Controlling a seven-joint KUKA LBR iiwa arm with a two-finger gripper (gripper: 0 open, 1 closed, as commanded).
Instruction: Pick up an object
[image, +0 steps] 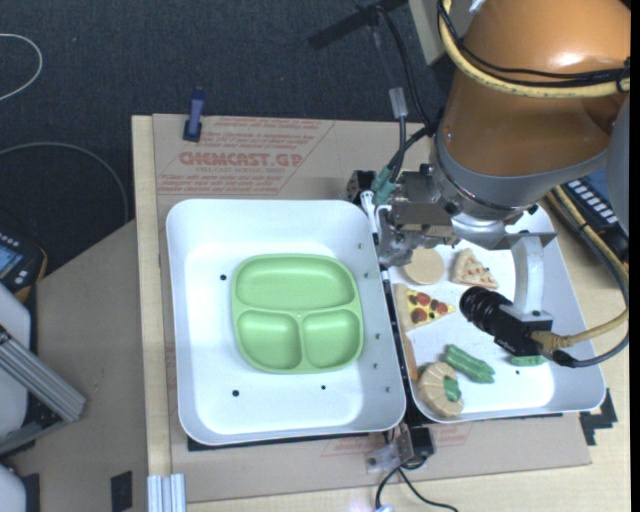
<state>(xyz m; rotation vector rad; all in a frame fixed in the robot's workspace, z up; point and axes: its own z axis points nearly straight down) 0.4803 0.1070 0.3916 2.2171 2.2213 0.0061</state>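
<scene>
**Arm low over right bin's far-left corner, nothing seen held**

Left bin, shallow white plastic, carried a pale green three-compartment plastic plate near its centre, lying flat, well apart from the walls. Light, stiff, smooth; best taken by its raised rim, though probably too wide for a two-finger pinch.

Right bin, same white plastic, carried small toy foods. Along its left wall: a flat pizza slice with red dots, and at the near-left corner a round tan sandwich-like piece with a green pea-pod-shaped piece just beside it. Near the far edge: a round beige cookie-like disc and a small orange-tan wedge. All looked light, rigid and a bit slippery. The pea pod seemed the easiest candidate: narrow, pinch across its short width. The flat slice and disc would give little edge to grip.

Gripper sat at the right bin's far-left corner, just beyond the beige disc, under the grey and orange wrist. Its fingers were hidden in dark hardware; cannot tell how far apart they stood. Nothing visible between them. A black cylindrical attachment hung over the bin's middle.
</scene>
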